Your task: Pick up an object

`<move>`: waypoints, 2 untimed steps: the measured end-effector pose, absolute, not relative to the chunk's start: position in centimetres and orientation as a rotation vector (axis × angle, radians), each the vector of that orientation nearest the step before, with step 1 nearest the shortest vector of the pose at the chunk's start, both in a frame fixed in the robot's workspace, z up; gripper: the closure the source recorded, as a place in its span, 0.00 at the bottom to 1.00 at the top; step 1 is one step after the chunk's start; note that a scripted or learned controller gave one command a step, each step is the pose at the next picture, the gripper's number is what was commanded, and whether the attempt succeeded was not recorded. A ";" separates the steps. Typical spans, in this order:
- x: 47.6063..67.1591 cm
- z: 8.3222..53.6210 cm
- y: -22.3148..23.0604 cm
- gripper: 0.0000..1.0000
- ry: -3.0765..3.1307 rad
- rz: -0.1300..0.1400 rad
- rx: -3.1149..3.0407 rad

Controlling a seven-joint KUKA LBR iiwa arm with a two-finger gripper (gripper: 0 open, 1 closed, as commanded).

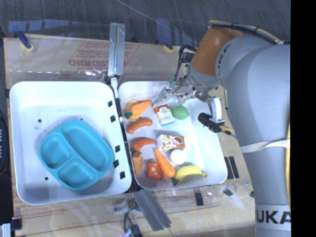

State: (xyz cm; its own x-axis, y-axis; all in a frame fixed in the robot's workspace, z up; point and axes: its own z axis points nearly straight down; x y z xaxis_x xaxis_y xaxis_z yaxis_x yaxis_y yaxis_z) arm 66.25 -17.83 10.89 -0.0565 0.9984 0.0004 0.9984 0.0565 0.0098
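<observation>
While the grey arm reaches in from the right, these are the particulars.

Arm: grey KUKA arm (256, 93) with an orange band (210, 46) above the wrist, bent over the far right part of the right bin.
Gripper: the gripper (170, 95) hangs low over the far end of the right bin (217, 172), just beside the small carton and the green ball; whether its claw is released or clenched cannot be told, and nothing is seen held in it.
Left bin: white bin (24, 112) holding a blue divided tray (74, 154) with three compartments, lying at a slant.
Right bin, far end: a carrot (139, 107) with a yellow piece at its left end, a small red-and-white carton (164, 115), and a green ball (181, 112) touching the carton's right side.
Right bin, middle: an orange-brown sausage (139, 125), a second sausage-like piece (143, 143), and a brown-and-white box (171, 142).
Right bin, near end: a brown bread-like piece (137, 161), a red pepper (153, 170), another carrot (164, 164) lying across it, a white egg (177, 156), and a banana (190, 172) against the near wall.
Divider: a metal bar (116, 48) stands upright at the far end, between the two bins.
</observation>
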 end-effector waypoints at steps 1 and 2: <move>62.7 33.4 -18.8 0.00 2.284 0.006 2.144; 59.1 19.6 -16.2 0.00 2.133 -0.012 2.321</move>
State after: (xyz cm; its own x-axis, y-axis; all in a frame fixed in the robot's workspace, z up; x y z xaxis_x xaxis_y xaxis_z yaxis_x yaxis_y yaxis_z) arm 59.08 -16.18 19.61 0.0846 0.9964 0.0016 0.9963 -0.0846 -0.0129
